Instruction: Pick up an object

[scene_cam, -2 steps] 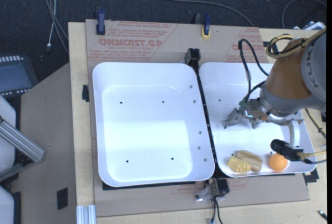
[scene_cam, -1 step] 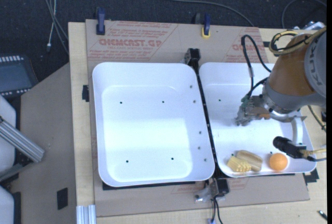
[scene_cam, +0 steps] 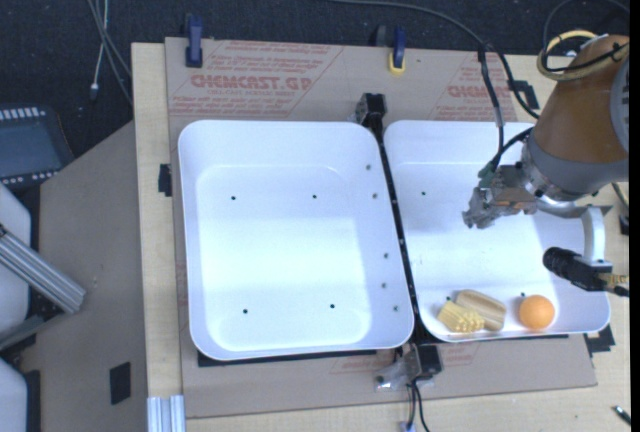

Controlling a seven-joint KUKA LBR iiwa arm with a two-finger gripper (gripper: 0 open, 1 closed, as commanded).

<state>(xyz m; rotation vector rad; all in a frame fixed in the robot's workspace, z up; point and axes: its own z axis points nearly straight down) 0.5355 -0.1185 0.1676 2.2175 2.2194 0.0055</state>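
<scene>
Nearest your camera, along the front wall of the right bin (scene_cam: 440, 155), you have three small things bunched together, probably because they have slid or been dropped toward that low edge. Reading left to right, you see one yellow corn cob (scene_cam: 460, 319) touching one tan bread roll (scene_cam: 482, 303) that lies just behind and beside it, then one orange ball (scene_cam: 537, 312) a little apart to their right. That makes three candidates for the pick, all in the one bin.

Start your scan further left and you meet the left bin (scene_cam: 200, 220), white and shallow, with a few dark dots on its floor. Both bins sit side by side on a board printed with red lettering, and you can count two clamps at its back edge, one blue clamp (scene_cam: 193, 39) on the left and one blue and yellow clamp (scene_cam: 397, 50) near the middle, presumably holding the board down.

Over the right bin, the gripper (scene_cam: 484, 210) hangs above bare floor, well behind the three items and touching none of them. You cannot tell from this slant whether its jaws stand apart or together; nothing shows between them. Judging by that, you have no grasp yet, and the arm needs to travel toward the front wall.
</scene>
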